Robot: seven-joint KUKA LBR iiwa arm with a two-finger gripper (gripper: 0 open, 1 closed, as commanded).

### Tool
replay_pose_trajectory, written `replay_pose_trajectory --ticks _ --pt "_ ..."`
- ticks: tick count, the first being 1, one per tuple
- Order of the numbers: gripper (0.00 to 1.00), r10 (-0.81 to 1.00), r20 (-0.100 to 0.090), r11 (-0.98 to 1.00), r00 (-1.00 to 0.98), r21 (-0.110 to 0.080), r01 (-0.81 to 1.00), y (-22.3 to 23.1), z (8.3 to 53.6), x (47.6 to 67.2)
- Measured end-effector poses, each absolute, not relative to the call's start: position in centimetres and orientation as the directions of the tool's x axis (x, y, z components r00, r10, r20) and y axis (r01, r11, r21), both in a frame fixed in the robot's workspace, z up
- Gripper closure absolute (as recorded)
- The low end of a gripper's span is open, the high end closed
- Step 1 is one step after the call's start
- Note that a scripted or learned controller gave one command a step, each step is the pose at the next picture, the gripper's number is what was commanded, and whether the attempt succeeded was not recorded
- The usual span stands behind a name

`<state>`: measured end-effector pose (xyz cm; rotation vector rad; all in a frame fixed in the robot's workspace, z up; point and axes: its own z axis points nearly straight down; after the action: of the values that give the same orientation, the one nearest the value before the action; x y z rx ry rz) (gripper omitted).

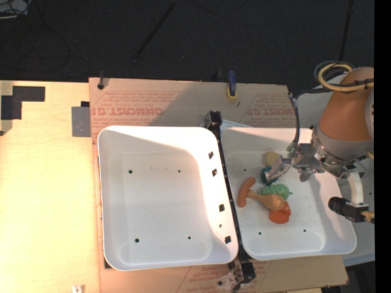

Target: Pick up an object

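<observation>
Fingers [280, 166]: hanging low over the right bin, angling down and leftward; from this slant I cannot tell whether they are spread or clenched, and nothing is showing between them.
Teal piece [267, 176]: sitting right at the fingertips, touching or just shy of them. It is looking like the likeliest target, since it is the nearest thing on the gripper's [276, 171] line.
Pale ball [272, 158]: lying just behind the tips, crowding the far side of the teal piece.
Green piece [278, 191]: lying just in front of the tips and resting on a tan stick, so a close here is risking a two-object pinch.
Orange sausage [245, 191]: sitting further left, beyond the cluster and out of the way.
Red cup [280, 215]: tipping on its side nearer the camera, apart from the tips.
Right bin [305, 240]: holding the whole huddle near its middle, which is why the arm [347, 116] is reaching in over the right wall.
Left bin [159, 224]: lying well off to the left, playing no part yet.
</observation>
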<state>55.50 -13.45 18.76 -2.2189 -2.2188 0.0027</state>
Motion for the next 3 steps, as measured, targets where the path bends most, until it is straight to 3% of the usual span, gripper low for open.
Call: replay_pose_trajectory --ticks 1,2,3 --pt "0.0 1.0 0.004 -0.001 0.001 -0.012 1.0 -10.7 11.8 50.5" --pt "1.0 1.0 0.002 -0.008 0.008 -0.006 1.0 -11.0 13.1 50.8" --pt "1.0 1.0 0.001 0.004 -0.004 0.003 1.0 -7.8 19.1 54.2"
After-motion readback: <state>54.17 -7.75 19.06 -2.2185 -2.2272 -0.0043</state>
